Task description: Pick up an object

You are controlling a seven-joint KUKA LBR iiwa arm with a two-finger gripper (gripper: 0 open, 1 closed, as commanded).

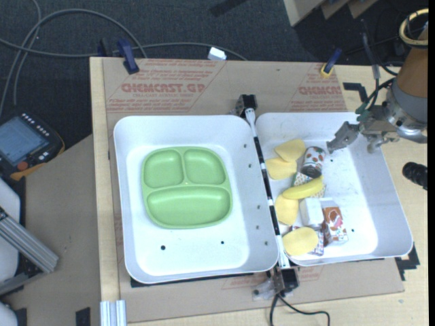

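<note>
While the grey arm (408,94) with its orange band reaches in from the right, its pincer (350,136) hangs over the upper part of the right bin (380,209), above bare white floor just right of the pile of objects. One dark finger (340,140) slants down to the left toward the pile, and whether the pincer is spread or pressed together I cannot tell; nothing shows between its fingers.

Along the right bin's left side lies the clutter. A pale yellow piece (291,149) sits uppermost, with a second yellow piece (279,169) just below and left of it. A small can (311,160) with a red and white label lies beside them, nearest to the pincer. Below that a banana-like yellow piece (302,191) lies across, then another yellow piece (286,210), a white block (311,212), a red and white packet (334,224) and a last yellow piece (300,240) near the bin's lower edge.

The left bin (136,250) holds a green divided plate (186,186), lying flat with three compartments. Both bins rest side by side on the counter (109,182), touching along a dark seam
</note>
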